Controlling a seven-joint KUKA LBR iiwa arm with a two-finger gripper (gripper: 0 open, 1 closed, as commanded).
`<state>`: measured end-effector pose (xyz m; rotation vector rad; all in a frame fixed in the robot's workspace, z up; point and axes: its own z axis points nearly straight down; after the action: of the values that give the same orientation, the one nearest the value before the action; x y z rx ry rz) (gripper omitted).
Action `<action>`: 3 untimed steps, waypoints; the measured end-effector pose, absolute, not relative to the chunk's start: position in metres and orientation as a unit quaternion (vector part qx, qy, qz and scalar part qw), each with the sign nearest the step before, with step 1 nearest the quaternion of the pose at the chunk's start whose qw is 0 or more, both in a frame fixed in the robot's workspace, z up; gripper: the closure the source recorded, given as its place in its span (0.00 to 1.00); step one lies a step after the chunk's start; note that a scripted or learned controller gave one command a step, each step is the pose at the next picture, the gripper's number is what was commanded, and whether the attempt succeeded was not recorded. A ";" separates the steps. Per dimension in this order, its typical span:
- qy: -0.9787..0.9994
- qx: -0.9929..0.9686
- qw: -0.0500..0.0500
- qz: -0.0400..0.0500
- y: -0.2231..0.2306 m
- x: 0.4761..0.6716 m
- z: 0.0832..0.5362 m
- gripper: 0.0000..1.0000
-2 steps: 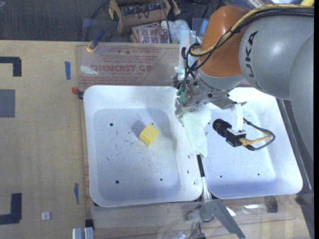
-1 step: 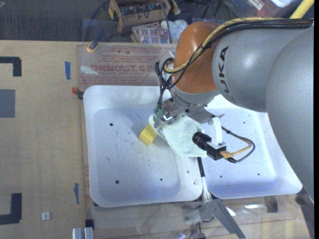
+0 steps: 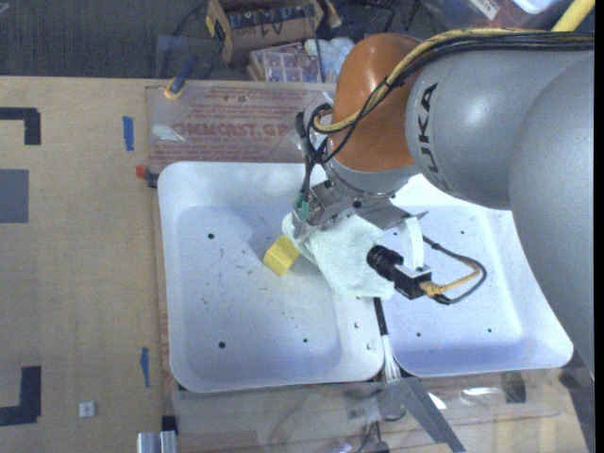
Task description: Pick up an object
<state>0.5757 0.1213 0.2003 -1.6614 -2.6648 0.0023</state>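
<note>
A small yellow block (image 3: 279,255) lies tilted in the left white bin (image 3: 203,281), near that bin's right side. Just right of the block, touching it or nearly so, a crumpled white cloth (image 3: 344,258) drapes over the ridge between the two bins. My gripper (image 3: 313,211) hangs low under the orange wrist band, right above the cloth's upper left corner and a little above and to the right of the yellow block. The wrist hides much of the gripper, so I cannot see whether anything is held in it.
The right bin (image 3: 491,319) lies under the big grey arm (image 3: 510,121). A clear plastic sheet with red lettering (image 3: 231,130) lies behind the left bin. Blue tape marks (image 3: 128,132) and black squares (image 3: 21,125) dot the wooden bench on the left.
</note>
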 end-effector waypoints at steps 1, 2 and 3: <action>-0.814 -0.580 0.002 0.002 0.173 0.539 0.187 1.00; -0.803 -0.596 0.002 0.002 0.103 0.503 0.203 1.00; -0.799 -0.602 0.000 0.001 0.136 0.503 0.196 1.00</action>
<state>0.5034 0.1358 0.1961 -1.8897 -2.5087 0.0030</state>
